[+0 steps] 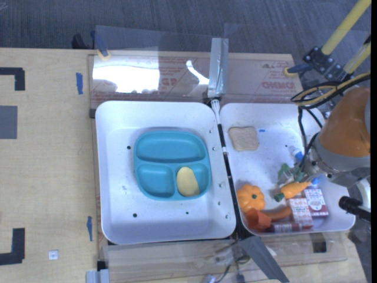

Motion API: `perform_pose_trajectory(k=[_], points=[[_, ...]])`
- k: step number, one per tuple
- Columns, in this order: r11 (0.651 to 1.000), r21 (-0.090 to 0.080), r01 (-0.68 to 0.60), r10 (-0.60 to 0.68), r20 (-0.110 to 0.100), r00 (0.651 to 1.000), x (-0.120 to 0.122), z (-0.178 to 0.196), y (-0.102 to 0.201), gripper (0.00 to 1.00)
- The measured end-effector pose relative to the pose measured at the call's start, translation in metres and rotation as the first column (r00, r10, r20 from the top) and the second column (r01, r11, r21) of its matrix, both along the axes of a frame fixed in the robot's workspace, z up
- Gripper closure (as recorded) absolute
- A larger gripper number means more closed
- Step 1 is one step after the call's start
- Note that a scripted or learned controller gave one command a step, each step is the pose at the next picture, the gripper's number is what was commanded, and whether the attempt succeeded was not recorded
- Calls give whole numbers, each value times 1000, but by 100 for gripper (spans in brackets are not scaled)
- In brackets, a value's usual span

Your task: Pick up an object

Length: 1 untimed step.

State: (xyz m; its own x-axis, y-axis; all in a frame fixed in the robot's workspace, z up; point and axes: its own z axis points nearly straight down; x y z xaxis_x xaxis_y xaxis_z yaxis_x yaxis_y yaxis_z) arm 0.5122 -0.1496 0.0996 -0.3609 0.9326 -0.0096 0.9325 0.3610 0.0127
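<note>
Claw low over a crowded corner of the right bin

We judge the main risk to be a missed or doubled grab: the claw [301, 174] sits right at a small orange carrot-shaped toy [293, 188], and touching that toy on its lower side is a red-and-white printed carton [307, 207], with a round orange pumpkin toy [251, 197] to the carrot's left, so a closing grip could nudge a neighbour or slip off. We cannot tell how far the claw is open, nor whether it has hold of anything. The grey arm with its orange band [347, 131] reaches in from the carrot's upper right, wrist tipped down toward it. A flat beige sponge-like square [244, 138] lies well apart, up and left of the carrot.
</note>
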Motion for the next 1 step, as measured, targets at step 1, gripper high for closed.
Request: perform_pose_trajectory(k=[1], points=[[977,5,214,-214,-10,977,13,86,66,100]])
